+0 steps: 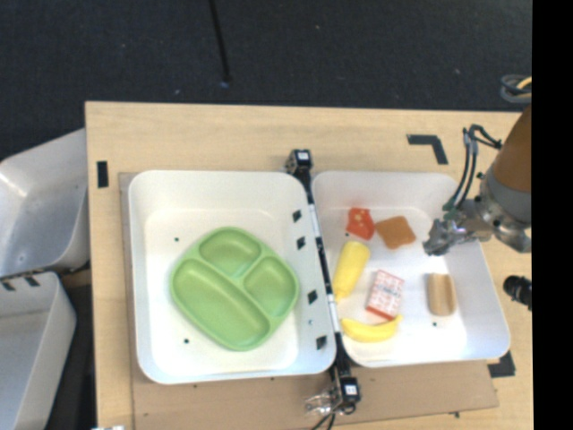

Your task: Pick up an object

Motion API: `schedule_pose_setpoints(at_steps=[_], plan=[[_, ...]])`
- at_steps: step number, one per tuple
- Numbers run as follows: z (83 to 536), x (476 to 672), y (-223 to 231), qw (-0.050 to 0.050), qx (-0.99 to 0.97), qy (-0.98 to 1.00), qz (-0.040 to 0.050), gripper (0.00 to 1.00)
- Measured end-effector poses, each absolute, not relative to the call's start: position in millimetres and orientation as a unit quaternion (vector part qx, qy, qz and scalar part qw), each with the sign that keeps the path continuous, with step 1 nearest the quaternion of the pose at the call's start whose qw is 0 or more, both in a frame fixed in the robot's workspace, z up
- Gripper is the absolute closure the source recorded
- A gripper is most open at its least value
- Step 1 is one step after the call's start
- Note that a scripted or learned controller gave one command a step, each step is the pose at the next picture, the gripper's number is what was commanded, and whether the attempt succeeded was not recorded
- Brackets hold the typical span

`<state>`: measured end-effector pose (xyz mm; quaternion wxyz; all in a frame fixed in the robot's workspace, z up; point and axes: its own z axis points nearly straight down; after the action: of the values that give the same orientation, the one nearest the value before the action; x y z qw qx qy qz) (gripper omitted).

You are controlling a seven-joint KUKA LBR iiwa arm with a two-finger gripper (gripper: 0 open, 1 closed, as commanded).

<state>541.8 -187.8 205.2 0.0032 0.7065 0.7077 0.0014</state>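
Note:
The right bin (466,330) holds several toy foods: a small red piece (360,223), a brown square (396,232), a yellow cylinder (350,269), a red-and-white packet (385,294), a banana (370,330) and a tan roll (439,294). My gripper (443,237) hangs over the right side of this bin, to the right of the brown square and above the tan roll. Nothing shows between its fingers.
A green divided plate (235,287) lies in the left bin (148,240). A black-clipped divider (315,258) runs between the two bins. The arm comes in from the right edge. Bare wooden bench surrounds the bins.

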Motion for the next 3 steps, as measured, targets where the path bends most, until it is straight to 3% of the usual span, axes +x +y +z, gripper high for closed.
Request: schedule_pose_setpoints(at_steps=[1, 3], plan=[[250, 543.2, -189, 0.003, 0.706, 0.708, 0.0014, 1.0], [250, 574.0, -92, 0.001, 0.704, 0.71, 0.0013, 1.0]])
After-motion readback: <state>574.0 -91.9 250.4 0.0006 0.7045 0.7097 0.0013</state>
